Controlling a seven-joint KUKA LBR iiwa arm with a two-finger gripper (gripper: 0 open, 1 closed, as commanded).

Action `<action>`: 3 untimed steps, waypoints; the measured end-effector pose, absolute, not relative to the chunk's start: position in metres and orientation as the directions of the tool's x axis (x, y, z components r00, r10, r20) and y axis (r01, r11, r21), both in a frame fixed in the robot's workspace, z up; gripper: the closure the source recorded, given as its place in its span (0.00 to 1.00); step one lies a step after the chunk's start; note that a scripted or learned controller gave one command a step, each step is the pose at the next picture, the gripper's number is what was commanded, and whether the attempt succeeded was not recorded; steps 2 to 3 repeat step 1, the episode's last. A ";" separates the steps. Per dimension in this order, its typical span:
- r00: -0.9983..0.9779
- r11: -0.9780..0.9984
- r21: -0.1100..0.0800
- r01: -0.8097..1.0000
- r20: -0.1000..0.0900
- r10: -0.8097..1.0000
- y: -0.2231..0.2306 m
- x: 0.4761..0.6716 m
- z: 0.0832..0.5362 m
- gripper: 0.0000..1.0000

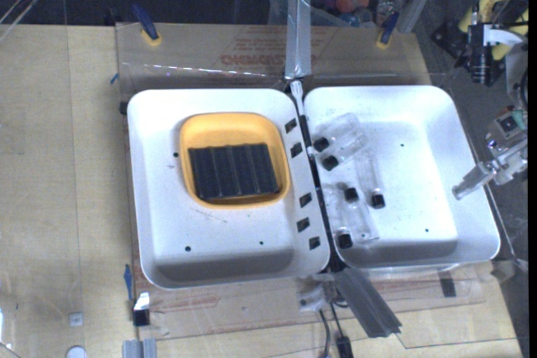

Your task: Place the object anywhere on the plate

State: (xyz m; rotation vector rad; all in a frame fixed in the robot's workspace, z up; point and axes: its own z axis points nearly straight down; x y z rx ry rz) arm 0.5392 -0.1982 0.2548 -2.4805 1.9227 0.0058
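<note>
Camera view: obj (232,171) on plate (195,138) (left bin (151,180)).

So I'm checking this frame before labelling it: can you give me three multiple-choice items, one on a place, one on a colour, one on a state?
1. Where is the plate?
A. left bin
B. right bin
C. on the bench outside the bins

2. What colour is the plate?
A. blue
B. yellow-orange
C. green

3. How does the dark ridged object lie?
A. in the right bin
B. held over the bins
C. flat on the plate

Answers: 1 A, the plate sits inside the left bin. 2 B, its rim shows yellow-orange against the white bin. 3 C, the object rests within the plate's rim, while the gripper is at the right bin's far edge.
</note>
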 end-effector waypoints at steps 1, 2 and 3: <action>0.277 -0.277 -0.001 -0.961 -0.003 -0.961 -0.210 0.539 0.250 0.00; 0.277 -0.277 -0.001 -0.961 -0.003 -0.961 -0.210 0.539 0.250 0.00; 0.277 -0.277 -0.001 -0.961 -0.003 -0.961 -0.210 0.539 0.250 0.00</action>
